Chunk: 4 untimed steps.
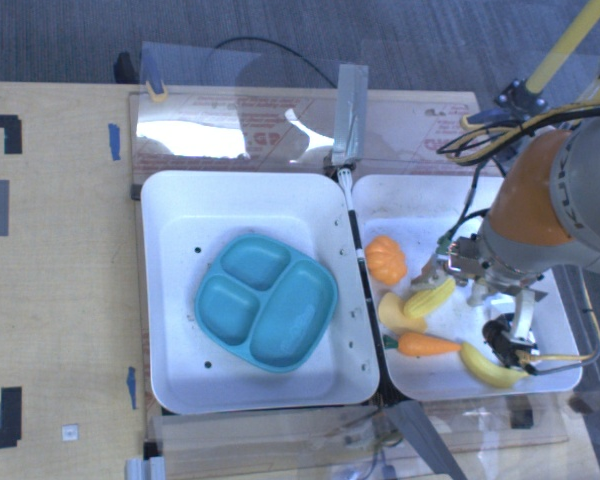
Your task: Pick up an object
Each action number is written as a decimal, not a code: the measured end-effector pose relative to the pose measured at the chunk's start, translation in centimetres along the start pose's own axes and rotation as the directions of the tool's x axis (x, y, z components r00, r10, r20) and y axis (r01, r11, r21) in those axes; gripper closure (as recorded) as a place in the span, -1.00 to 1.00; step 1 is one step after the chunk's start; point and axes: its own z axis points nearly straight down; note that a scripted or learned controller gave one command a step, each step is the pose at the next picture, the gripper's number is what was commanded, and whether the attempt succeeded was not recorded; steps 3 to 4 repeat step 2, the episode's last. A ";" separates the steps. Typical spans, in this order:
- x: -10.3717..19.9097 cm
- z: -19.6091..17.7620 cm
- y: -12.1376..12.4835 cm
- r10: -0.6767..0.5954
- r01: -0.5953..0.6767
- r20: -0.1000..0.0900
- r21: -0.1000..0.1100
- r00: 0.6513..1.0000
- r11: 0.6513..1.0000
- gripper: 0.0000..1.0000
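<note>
My gripper (450, 268) hangs to the right of the orange fruit (386, 260); I can't tell how wide it stands. The yellow piece (430, 296) lies below-right of that fruit, just under me. I judge this the approach: next I must descend and close across it. Its long axis slants, raised end pointing away from the fruit.

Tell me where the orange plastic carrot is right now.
In the camera view, the orange plastic carrot lies in the white bin on the view's right, near its front wall, left of the yellow banana and below the round orange fruit.
</note>
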 end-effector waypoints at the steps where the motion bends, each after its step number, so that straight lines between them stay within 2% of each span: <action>1: -0.1 -1.1 0.2 0.004 -0.004 0.000 -0.005 1.000 1.000 1.00; 2: 3.9 -10.1 3.1 -0.133 0.133 0.001 -0.004 0.991 0.991 1.00; 4: 3.9 -10.1 3.1 -0.133 0.133 0.001 -0.004 0.991 0.991 1.00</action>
